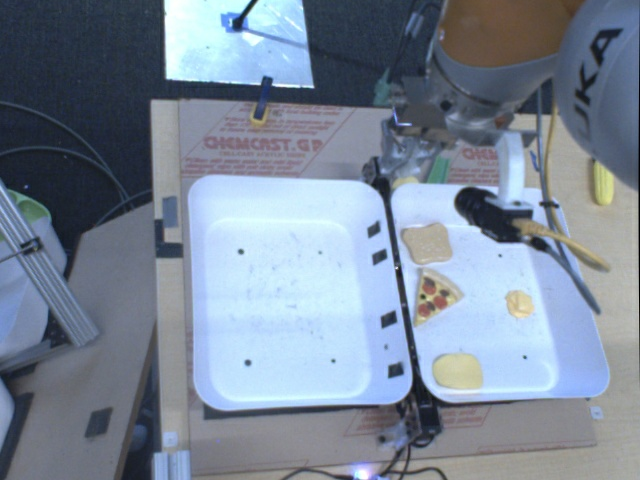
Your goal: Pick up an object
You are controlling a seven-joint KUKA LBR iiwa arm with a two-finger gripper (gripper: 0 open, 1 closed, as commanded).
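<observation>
The right bin holds a tan toast slice, a pizza slice with red toppings, a small yellow lump and a pale yellow oval piece. My gripper hangs over the bin's far left corner, just beyond the toast slice. A small pale yellow object shows right under it at the bin's rim. I cannot make out whether the gripper touches it. The grey arm with its orange band comes in from the upper right.
The left bin lies beside the right one, their rims meeting at a row of dark clips. Both rest on printed cardboard. A shiny metal sheet lies behind the bench. A yellow object sits at the far right.
</observation>
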